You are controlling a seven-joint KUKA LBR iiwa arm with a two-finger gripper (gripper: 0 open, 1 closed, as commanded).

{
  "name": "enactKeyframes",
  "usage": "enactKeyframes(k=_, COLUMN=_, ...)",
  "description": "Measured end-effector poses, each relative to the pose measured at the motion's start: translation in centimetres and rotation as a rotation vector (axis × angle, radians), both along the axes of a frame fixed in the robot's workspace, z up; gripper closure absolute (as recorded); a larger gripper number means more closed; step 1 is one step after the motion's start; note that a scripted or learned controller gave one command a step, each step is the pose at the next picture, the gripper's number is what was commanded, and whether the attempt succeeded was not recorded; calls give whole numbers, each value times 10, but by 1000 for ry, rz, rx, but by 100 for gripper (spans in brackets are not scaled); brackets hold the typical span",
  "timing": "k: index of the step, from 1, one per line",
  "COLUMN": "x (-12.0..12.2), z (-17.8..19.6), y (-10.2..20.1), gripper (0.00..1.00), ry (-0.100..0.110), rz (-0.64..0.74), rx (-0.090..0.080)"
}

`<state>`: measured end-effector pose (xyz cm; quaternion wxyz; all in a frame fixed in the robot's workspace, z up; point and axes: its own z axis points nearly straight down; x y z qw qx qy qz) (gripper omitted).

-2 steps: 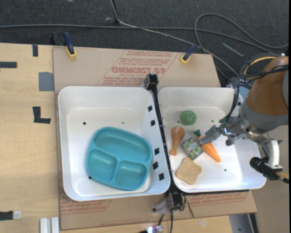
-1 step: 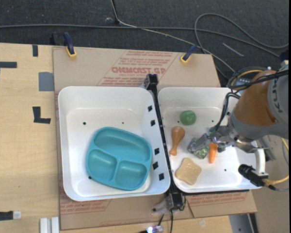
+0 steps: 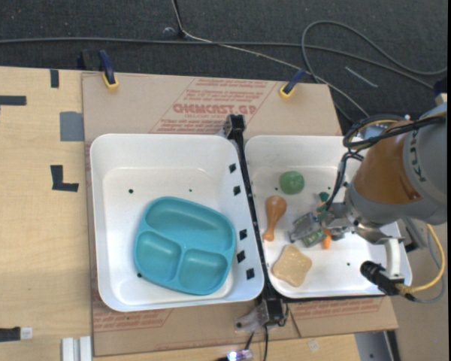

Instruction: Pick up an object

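Objects for picking are gathered in the right bin. A green ball is seen toward its far side, and an orange-brown wooden piece with a rounded head and a narrow handle lies just left of centre, close to the black divider between the bins. A tan, bread-like slab rests nearer the front wall. Between these, a small cluttered grey-green item with a short orange bit beside it is found right at the pincer. The pincer is lowered into the bin against this clutter; whether its fingers are apart or closed, and whether anything is gripped, cannot be told. The grey arm with its orange band is extended in from the right. In the left bin a blue divided tray is laid. Both bins are set on a cardboard sheet clamped to the wooden counter.
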<state>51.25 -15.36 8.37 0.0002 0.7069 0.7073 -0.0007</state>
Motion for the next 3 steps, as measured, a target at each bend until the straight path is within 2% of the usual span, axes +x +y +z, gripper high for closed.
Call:
enactKeyframes(k=1, x=2, z=14, y=0, gripper=100, ry=-5, rz=1, rx=-1)
enactKeyframes(k=2, x=10, z=73, y=4, gripper=100, ry=-5, rz=1, rx=0)
enactKeyframes(k=3, x=7, z=130, y=12, gripper=100, ry=-5, rz=1, rx=0)
